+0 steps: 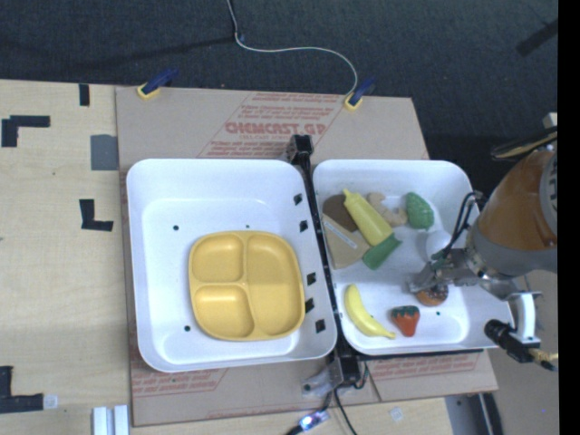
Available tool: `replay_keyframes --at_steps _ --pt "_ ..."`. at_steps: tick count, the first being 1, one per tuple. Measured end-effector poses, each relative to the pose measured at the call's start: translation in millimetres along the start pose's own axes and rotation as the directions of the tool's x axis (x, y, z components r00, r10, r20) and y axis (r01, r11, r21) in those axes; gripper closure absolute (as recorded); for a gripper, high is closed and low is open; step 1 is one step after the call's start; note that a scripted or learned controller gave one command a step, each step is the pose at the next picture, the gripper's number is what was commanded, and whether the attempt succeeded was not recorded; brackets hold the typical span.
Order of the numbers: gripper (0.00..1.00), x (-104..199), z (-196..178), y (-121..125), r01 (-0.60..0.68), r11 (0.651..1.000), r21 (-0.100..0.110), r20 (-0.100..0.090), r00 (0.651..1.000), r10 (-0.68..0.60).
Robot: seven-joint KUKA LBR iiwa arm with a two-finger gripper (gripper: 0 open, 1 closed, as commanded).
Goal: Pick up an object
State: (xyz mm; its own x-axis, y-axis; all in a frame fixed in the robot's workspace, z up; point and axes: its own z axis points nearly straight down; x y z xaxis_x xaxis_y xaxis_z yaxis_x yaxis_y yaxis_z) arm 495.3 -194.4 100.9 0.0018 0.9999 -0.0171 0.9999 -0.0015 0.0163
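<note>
Nearest the camera in the right bin (453,178) lie a yellow banana (366,314) and, just to its right, a red strawberry (406,319) with a green cap. Both look like small, light, rigid plastic play food with a smooth and probably slippery skin. The banana's curve suggests a pinch across its narrow middle; the strawberry is short and rounded, so a pinch across its widest part seems safest.

Slightly farther and to the right, the gripper (433,288) is down in the bin, just beyond the strawberry. A small reddish-brown item sits at its tip, too blurred to identify. Whether the tool is spread or pressed together cannot be told, and no object is visibly pinched.

Farther still, a cluster lies close together: a yellow bottle (367,217), a green cucumber (381,251) touching its near end, a brown flat piece (339,212) beneath, and a green pepper (419,210) to the right. Crowding there raises the risk of a fouled grasp.

The left bin (149,243) holds a yellow divided plate (246,285), wide and flat, a poor candidate.
</note>
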Motion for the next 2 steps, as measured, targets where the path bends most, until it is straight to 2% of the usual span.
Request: replay_keyframes --at_steps 1,2 --pt "1.0 7 -45 3 0.004 1.0 0.015 -0.017 1.0 -0.004" --pt "1.0 7 -103 15 0.004 1.0 0.012 -0.015 1.0 -0.004"
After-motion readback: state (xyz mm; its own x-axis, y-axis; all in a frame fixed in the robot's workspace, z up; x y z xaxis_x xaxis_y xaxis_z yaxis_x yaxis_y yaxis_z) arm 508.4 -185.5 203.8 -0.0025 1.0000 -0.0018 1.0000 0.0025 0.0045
